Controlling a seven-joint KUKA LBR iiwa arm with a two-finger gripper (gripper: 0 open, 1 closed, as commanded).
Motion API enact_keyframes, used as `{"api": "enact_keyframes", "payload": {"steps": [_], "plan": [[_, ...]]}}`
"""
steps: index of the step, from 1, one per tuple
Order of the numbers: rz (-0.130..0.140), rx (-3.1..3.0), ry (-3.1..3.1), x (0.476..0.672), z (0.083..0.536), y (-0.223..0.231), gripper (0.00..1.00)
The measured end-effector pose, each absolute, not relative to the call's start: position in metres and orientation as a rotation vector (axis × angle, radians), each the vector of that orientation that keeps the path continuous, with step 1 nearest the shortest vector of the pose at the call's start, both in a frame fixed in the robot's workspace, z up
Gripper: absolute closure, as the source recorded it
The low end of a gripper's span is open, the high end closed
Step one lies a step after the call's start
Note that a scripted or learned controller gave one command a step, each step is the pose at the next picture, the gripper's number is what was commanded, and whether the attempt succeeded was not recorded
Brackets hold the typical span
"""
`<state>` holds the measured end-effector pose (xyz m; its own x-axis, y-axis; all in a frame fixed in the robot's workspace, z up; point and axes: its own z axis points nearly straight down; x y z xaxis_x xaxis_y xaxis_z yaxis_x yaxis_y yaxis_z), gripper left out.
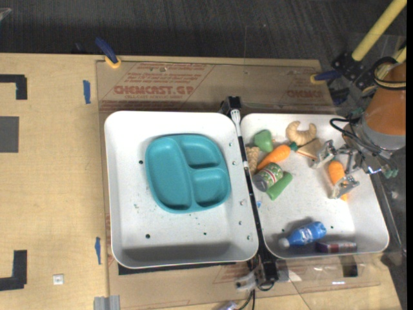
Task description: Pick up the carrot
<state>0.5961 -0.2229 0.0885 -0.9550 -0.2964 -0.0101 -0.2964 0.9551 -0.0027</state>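
Lower right of frame, near wall of right bin [381, 234]: blue bottle [304, 233] on its side, with a dark pen-like stick [335, 245] just beside it. Both are well clear of the work area.

Left bin [122, 192], mid-left: teal tray [187, 172] only, irrelevant to the pick.

Mid-right: gripper [340, 170] sits low in the right bin, the arm reaching in from the right edge. An orange lump [335, 172] is right at the claw. Can't tell from this angle whether the claw is wide, narrow or clamped on it, nor whether the lump is lifted or lying on the floor.

Carrot [277, 155] is at the bin's centre-left, lying slanted, green top toward upper right. It is well apart from the gripper. Its tip end touches the green can [273, 178], and the green pepper [262, 139] is just above it. The tight cluster against the divider leaves little room for a side approach.

Further up: beige croissant-shaped piece [301, 132] and wood block [311, 149] sit between carrot top and gripper.

Judgement: the pick looks aimed at the wrong orange item. The next move would need a shift left and a grasp across the carrot's middle, clear of the can.
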Motion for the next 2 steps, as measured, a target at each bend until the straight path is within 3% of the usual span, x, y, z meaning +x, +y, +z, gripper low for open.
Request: {"api": "enact_keyframes", "payload": {"steps": [1,2], "plan": [[-0.009,-0.466,3.082,0.601,0.104,-0.222,1.0],[0.0,-0.517,3.083,0.643,0.148,-0.158,1.0]]}}
